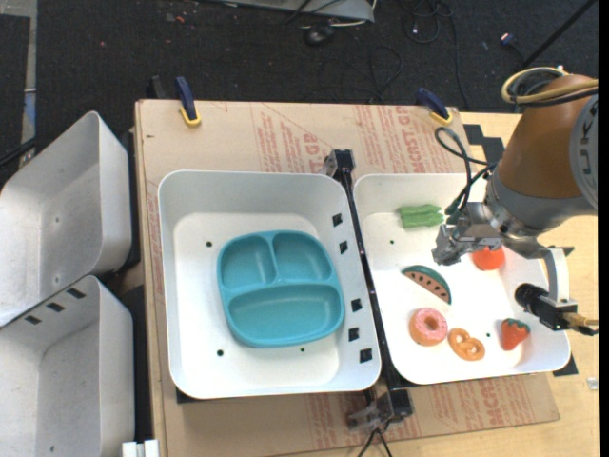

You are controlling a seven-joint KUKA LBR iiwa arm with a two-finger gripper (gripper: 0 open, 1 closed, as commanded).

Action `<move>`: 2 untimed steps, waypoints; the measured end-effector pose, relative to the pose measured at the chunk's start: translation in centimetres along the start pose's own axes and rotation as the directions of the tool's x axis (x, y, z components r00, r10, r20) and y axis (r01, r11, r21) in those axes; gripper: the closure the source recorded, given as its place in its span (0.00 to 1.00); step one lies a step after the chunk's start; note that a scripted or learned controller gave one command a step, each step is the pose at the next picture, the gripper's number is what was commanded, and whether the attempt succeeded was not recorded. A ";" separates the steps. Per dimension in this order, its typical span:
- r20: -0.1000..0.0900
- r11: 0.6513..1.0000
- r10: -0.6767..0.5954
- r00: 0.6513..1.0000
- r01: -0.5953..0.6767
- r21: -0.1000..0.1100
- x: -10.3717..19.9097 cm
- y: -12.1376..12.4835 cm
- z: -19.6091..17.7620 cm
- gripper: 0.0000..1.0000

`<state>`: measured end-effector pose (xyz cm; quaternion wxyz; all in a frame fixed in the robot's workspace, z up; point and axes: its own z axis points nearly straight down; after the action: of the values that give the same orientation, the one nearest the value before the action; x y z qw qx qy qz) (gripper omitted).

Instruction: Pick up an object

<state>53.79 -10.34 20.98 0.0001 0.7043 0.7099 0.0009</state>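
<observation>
The gripper partly hides a red toy.

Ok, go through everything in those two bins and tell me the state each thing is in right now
Teal plate: flat in the left bin, nothing on it.
Green piece: lying in the right bin, near the gripper.
Watermelon slice: lying loose.
Pink donut: flat.
Pretzel: flat.
Strawberry: lying loose.
Red-orange piece: partly hidden under the arm.
</observation>
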 end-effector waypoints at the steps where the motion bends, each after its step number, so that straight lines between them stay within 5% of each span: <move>1: 0.000 1.000 0.000 1.000 0.000 -0.001 4.8 1.2 -1.4 1.00; 2: -0.001 1.000 0.000 1.000 0.000 -0.001 10.6 2.4 -2.5 1.00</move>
<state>56.06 0.31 23.49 0.0001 0.7042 0.7100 0.0014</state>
